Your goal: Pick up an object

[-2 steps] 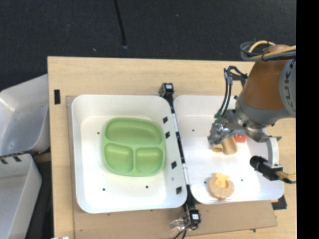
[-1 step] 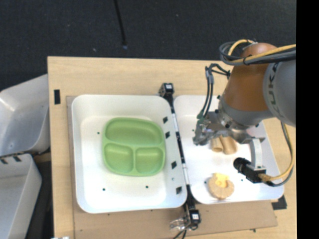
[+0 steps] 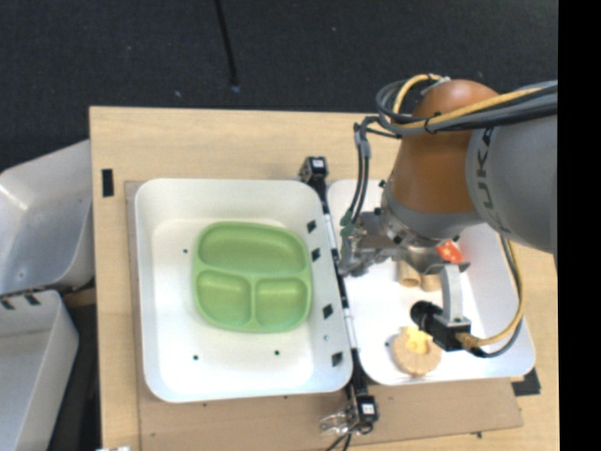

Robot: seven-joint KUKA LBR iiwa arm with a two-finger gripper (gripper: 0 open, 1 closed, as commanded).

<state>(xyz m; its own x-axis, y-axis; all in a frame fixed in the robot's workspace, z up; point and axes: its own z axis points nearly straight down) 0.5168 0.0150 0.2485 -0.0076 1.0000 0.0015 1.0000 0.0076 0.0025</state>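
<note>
A dark floor surrounds the tabletop (image 3: 113,139). The pincer (image 3: 413,271) hangs low in the right bin (image 3: 498,346); its state cannot be told. A pale object (image 3: 415,349) lies nearby; centring squarely above it before closing would help.

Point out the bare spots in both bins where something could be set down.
Left bin: bare white floor rings the green divided plate, widest along the near edge and the left wall. Right bin: crowded; the arm covers most of it, with a yellowish object near the front. A small bare patch lies left of that object.
</note>
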